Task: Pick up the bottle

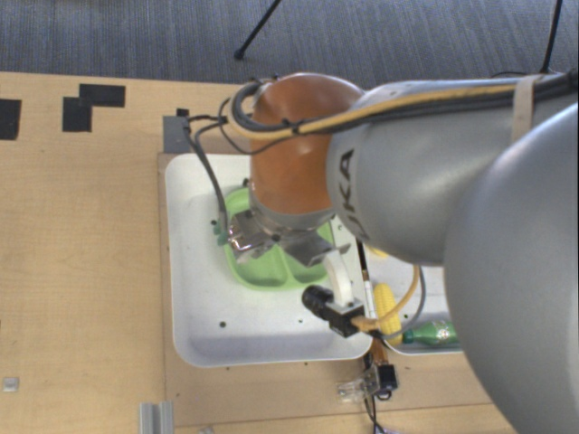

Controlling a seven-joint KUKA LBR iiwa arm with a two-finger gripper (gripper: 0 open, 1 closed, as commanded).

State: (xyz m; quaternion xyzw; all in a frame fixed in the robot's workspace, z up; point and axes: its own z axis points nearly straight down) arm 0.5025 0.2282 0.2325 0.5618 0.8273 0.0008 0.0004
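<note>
**Gripper over the left bin, bottle in the right bin**

We locate the gripper [276, 242] beneath the orange wrist band of the grey arm [434, 179], low over the shallow white left bin [194, 333]. Directly under it lies a flat lime-green plastic dish [262, 274]. The wrist body hides the gripping end, so we cannot tell how far it stands open or whether it has hold of anything.

The green translucent plastic bottle [432, 334] lies on its side in the shallow white right bin [407, 349], near that bin's front edge, well apart from the gripper and to its right. A yellow object [386, 307] sits just beside the bottle.

Risks, as we judge them:

- A closure at the present position would take the green dish, not the bottle.
- The bottle lies flat and close to the bin wall; a descent there could strike the rim or roll the bottle aside.
- The yellow object could be caught together with the bottle.

The wooden worktop [81, 269] surrounds both bins.
</note>
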